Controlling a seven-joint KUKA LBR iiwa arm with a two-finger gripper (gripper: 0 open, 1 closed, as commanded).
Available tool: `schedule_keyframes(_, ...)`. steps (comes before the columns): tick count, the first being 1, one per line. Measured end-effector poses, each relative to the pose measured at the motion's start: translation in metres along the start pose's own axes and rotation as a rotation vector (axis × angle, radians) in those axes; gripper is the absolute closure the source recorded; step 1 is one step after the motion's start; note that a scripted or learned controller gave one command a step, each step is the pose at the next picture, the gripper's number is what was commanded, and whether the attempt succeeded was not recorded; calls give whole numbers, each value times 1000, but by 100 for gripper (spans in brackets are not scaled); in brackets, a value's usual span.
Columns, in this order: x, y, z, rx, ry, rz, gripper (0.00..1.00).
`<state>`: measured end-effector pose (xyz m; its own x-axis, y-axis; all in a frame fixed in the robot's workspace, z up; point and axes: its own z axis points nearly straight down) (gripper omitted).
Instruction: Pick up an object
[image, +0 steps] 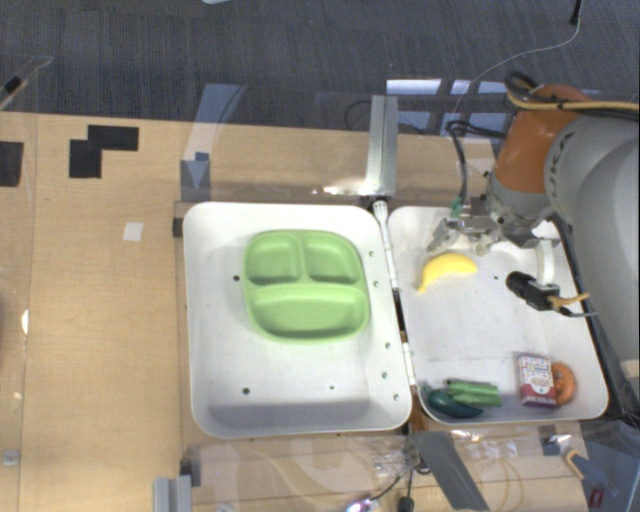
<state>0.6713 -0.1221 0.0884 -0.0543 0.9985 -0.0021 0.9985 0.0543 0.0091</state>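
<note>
- The gripper (463, 240) hung over the far part of the right bin (470, 330), near the wall the two bins share.
- Its jaws stood apart, splayed to either side, with nothing between them.
- The banana (449, 269) lay on the floor of the right bin just on the near side of the gripper, yellow and curved, its ends pointing down toward the near edge. Whether the fingertips touched it could not be told.
- The arm (590, 180) came in from the right, with its orange band (525, 150) just above the wrist.
- A dark green thing (462, 398) lay in the near left corner of the right bin, long and low, with a lighter green piece along its top.
- A red packet (536, 381) sat near the near right corner of the same bin, and a round orange-brown thing (566, 381) lay touching its right side.
- The left bin (215, 340) held a green plate (305, 283) with three sections, lying flat near the middle.
- Both bins rested on a pale wooden bench (90, 300).
</note>
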Motion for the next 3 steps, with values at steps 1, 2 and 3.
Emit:
schedule_keyframes(1,31,-41,-2,-1,2,33,0)
schedule_keyframes(2,37,-74,-4,-7,0,-80,0)
schedule_keyframes(3,34,-98,-5,-11,-1,-312,0)
